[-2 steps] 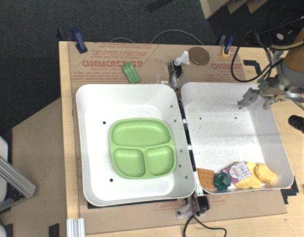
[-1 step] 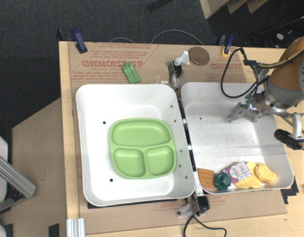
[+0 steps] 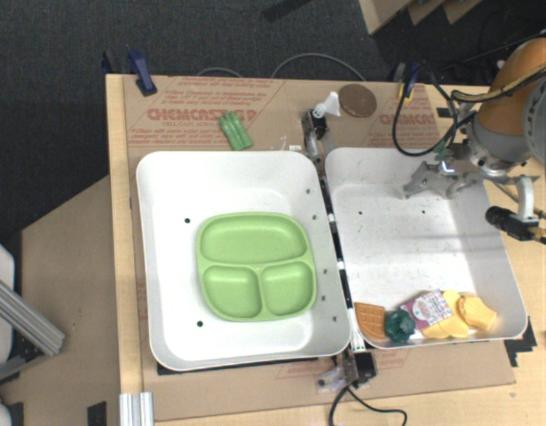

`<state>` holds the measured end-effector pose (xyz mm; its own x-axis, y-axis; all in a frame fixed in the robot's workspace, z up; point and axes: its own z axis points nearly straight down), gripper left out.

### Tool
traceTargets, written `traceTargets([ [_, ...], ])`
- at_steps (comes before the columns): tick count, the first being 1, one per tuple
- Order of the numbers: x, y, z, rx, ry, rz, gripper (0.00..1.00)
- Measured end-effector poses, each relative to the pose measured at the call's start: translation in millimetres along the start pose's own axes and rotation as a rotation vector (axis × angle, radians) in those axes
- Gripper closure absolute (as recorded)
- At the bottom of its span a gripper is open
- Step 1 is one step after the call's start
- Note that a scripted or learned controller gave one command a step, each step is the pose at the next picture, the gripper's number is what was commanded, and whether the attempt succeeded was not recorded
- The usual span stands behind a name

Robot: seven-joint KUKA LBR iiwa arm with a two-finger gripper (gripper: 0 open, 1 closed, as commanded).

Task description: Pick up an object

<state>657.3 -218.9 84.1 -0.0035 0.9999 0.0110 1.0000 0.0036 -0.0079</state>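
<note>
Jaws [image 3: 430,181] above right bin [image 3: 486,238], toys [image 3: 428,316] inside

You can read red print on the cardboard [image 3: 193,105] behind the left bin [image 3: 157,238]: the big line looks like "CHEMCAST GP", though its last letters run under a green clip [image 3: 236,132] and the smaller lines beneath are too fine to make out. More red print shows on the cardboard behind the right bin [image 3: 415,229], but you cannot read it. A pink-and-white packet [image 3: 430,308] in that bin carries a label too small to read.
</note>
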Motion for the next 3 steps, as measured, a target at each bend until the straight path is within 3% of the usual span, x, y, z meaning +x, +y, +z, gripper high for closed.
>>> traceTargets([
  [1,-5,10,-34,-0.014,-0.013,0.002,0.00],
  [2,-2,-55,0,-0.007,-0.005,0.003,0.00],
  [3,0,0,0,-0.001,0.000,0.000,0.00],
])
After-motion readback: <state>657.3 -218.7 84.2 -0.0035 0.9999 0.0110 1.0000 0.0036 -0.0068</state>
